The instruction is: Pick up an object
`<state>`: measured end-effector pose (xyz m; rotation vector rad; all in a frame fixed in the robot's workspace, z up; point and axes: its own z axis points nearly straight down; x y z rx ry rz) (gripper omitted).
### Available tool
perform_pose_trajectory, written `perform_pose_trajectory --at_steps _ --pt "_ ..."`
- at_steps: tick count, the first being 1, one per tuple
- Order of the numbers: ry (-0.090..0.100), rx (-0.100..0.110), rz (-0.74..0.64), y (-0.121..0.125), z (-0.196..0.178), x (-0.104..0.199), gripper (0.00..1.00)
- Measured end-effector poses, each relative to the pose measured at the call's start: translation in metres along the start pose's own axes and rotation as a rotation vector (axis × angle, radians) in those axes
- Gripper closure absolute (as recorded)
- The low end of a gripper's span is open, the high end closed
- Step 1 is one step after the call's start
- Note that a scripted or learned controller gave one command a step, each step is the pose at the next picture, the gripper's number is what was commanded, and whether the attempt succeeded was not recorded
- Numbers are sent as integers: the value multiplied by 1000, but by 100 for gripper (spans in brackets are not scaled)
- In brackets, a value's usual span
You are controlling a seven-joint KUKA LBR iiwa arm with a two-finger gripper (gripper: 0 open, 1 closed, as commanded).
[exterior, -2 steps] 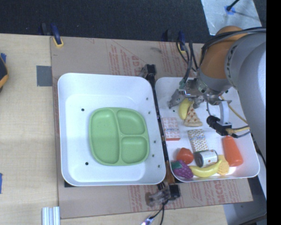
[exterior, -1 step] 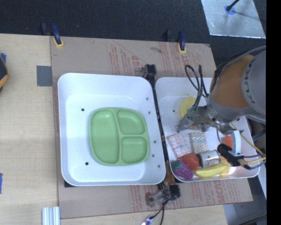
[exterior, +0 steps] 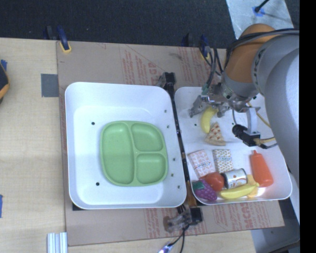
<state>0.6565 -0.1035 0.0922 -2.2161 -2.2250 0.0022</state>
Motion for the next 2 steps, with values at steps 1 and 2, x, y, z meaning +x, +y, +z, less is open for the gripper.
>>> perform_pose_trajectory --at_steps 1,2 --pt "1 14 -3 -2 -9 -1 100" --pt "1 -1 -1 -39 -101 40 100"
